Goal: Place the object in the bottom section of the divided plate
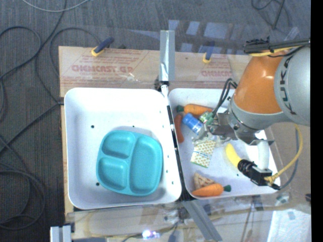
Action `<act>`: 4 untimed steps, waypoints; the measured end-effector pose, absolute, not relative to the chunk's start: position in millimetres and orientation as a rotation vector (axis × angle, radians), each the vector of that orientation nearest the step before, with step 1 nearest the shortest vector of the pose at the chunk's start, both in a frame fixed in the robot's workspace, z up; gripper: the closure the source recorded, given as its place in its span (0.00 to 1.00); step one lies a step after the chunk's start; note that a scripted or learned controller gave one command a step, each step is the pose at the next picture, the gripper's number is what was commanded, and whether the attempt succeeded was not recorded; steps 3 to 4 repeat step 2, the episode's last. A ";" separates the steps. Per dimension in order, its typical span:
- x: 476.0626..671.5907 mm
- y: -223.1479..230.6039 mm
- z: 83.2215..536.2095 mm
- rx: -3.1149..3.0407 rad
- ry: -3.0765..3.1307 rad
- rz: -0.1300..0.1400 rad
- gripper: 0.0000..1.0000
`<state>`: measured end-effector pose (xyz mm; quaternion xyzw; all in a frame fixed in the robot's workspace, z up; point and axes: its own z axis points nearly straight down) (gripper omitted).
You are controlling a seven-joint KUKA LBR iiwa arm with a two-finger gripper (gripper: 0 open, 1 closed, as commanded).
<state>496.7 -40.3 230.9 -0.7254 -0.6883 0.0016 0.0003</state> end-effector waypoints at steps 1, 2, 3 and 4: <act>483.9 26.0 199.4 -2.156 -2.283 0.004 1.00; 483.8 25.8 199.4 -2.156 -2.282 0.003 0.00; 483.8 25.8 199.4 -2.156 -2.282 0.003 0.00; 483.8 25.8 199.4 -2.156 -2.282 0.003 0.00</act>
